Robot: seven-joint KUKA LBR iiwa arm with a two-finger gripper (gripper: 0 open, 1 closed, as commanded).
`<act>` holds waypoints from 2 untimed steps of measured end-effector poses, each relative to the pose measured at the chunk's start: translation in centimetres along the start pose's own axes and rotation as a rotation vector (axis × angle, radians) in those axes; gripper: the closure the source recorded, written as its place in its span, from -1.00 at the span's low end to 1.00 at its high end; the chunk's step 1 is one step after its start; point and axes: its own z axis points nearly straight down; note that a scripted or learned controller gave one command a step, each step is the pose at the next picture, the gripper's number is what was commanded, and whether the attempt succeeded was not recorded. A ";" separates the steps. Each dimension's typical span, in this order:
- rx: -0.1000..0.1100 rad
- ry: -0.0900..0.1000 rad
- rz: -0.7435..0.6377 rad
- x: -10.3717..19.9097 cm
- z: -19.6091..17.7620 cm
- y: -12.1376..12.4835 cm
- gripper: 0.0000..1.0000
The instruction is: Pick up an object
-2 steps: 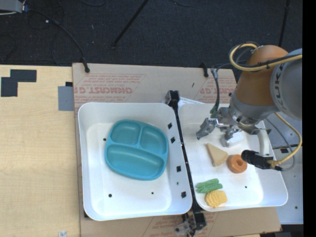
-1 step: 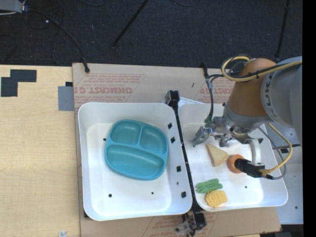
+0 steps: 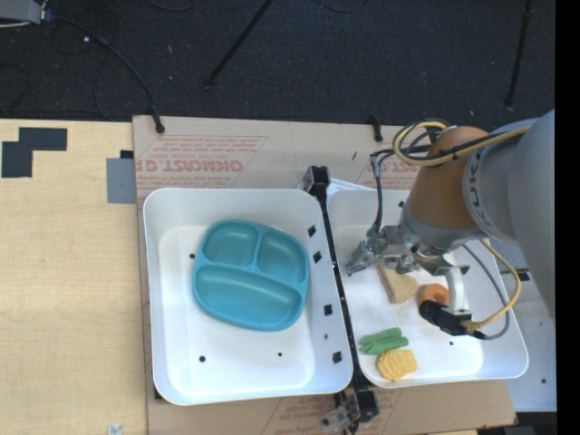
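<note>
Camera view, nearest edge first: a pale wooden desk (image 3: 63, 288) carries a sheet of brown printed cardboard (image 3: 199, 157), and on it two shallow white plastic bins sit side by side. At the near end of the right-hand white bin (image 3: 507, 365) lies a small yellow ridged toy piece (image 3: 396, 363), rounded and bumpy like a bit of corn. A green pod-shaped toy piece (image 3: 381, 341) is just behind it, so close that the two seem to touch.

Further back in the same bin is a small orange rounded piece (image 3: 433, 294), and just beside it on its left a tan wedge-shaped block (image 3: 398, 286) lies flat on the bin floor. The claw (image 3: 385, 256) hangs directly over the far end of that wedge, low in the bin and close to the black strip (image 3: 331, 270) that runs between the two bins. Whether it is spread or pressed together cannot be told from this angle, nor whether it touches the wedge. None of the pieces can be seen gripped in it.

The grey arm (image 3: 507, 179) with its orange band (image 3: 444, 184) enters from the right and bends down over the right bin's far half.

The left-hand white bin (image 3: 172, 370) holds a teal plastic plate with three compartments (image 3: 249, 273), lying flat near the middle, well apart from the claw.

Beyond the desk is dark carpeted floor (image 3: 272, 43) crossed by thin black cables.
</note>
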 end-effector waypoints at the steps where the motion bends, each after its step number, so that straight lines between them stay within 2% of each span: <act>1: -0.006 0.002 0.005 -0.1 -1.5 0.2 1.00; 2: 0.007 0.010 -0.002 -0.1 -7.8 0.4 1.00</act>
